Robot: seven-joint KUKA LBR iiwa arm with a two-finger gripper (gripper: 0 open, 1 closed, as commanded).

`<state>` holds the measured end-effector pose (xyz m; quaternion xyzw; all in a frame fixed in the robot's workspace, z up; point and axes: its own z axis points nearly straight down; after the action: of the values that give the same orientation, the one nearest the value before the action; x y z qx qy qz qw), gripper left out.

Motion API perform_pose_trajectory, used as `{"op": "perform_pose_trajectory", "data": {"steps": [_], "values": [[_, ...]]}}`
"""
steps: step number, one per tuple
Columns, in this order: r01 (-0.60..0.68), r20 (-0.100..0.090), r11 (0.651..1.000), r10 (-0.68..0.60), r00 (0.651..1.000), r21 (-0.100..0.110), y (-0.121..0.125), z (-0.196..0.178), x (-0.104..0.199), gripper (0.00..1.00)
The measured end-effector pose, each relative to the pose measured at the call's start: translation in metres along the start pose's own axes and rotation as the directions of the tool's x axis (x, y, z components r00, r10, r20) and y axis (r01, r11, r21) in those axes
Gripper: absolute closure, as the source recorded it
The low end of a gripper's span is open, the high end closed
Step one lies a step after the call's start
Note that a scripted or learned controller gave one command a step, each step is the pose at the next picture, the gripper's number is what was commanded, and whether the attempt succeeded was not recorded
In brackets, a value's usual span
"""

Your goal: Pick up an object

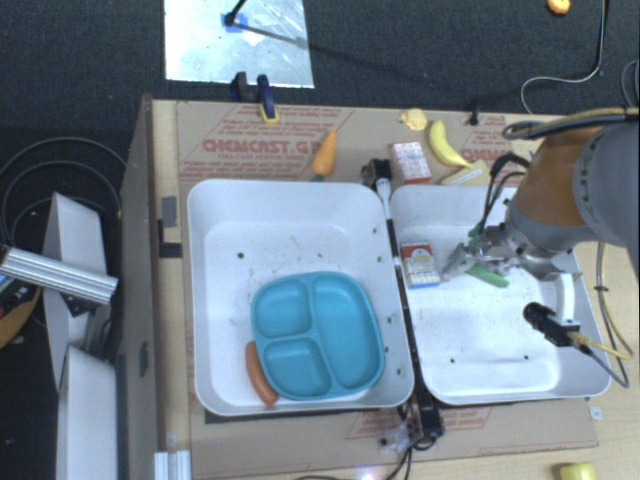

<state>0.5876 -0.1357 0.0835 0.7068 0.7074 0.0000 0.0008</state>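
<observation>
In the right bin (500, 368), my gripper (464, 259) hangs low in the upper middle, reaching in from the right. A small red and white box (417, 265) lies just to its left, against the bin's left wall. Directly beside the gripper on its right, a green object (492, 276) lies partly under the wrist. The left bin (230, 268) holds a blue divided plate (317, 334), with an orange sausage (260, 373) lying along the plate's lower left edge.
Behind the bins on the cardboard lie a carrot (323, 153), a banana (445, 145), a small pink box (410, 161) and a pale yellow piece (413, 119). Blue clamps (252, 86) sit at the back edge. The lower half of the right bin is bare.
</observation>
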Motion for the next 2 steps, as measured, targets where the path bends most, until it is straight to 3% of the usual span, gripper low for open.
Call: {"op": "perform_pose_trajectory", "data": {"steps": [1, 2], "values": [[-0.001, 0.002, 1.000, 0.001, 1.000, -0.006, 0.047, -0.002, -0.044, 0.00], [0.006, -0.002, 1.000, -0.006, 1.000, -0.002, 0.014, -0.058, 0.002, 0.00]]}}
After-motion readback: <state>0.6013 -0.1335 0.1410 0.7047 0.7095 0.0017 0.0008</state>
